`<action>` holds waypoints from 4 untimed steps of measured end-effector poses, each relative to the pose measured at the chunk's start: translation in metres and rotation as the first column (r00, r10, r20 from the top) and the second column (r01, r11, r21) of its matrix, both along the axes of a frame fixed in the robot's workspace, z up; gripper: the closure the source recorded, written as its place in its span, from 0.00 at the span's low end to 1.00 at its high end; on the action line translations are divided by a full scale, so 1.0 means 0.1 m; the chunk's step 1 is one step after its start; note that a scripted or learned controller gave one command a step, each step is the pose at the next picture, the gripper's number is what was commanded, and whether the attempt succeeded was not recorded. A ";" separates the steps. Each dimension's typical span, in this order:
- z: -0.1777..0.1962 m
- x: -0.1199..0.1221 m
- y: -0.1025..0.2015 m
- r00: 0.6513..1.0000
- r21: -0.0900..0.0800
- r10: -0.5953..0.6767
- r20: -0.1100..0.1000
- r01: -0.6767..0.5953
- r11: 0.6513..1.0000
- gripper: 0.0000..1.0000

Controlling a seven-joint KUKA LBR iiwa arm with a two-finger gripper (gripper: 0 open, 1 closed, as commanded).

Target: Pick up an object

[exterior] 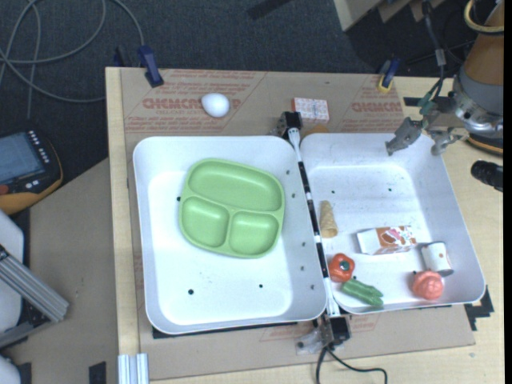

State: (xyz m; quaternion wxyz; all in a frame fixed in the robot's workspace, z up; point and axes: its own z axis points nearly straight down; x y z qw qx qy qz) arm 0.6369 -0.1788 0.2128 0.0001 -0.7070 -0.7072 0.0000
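Far left, beside the bench: a dark handheld device and loose grey cable. At the back edge of the cardboard sheet: a blue clamp, then a white egg. In the left bin: a green divided plate, lying flat near the middle. Behind the seam between the bins: a small patterned box.

In the right bin, by its left wall: a tan cone; nearer the front, a red-orange piece touching a green pod. Further right: a white packet with orange print, a small white can just beside it, and a red ball at the front edge.

Over the bin's back right corner: gripper, fingers spread apart, nothing between them, well apart from every item.
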 end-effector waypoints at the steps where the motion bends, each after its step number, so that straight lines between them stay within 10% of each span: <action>1: -0.63 -0.55 -0.40 1.000 -0.001 -0.001 -0.002 0.001 1.000 0.00; 2: -1.29 0.17 -0.25 1.000 0.000 0.001 0.000 -0.001 1.000 0.00; 3: -0.18 0.20 -0.34 1.000 -0.002 0.001 0.004 -0.001 1.000 0.00; 4: -0.55 -0.77 -0.42 1.000 -0.001 -0.001 -0.001 0.001 1.000 0.00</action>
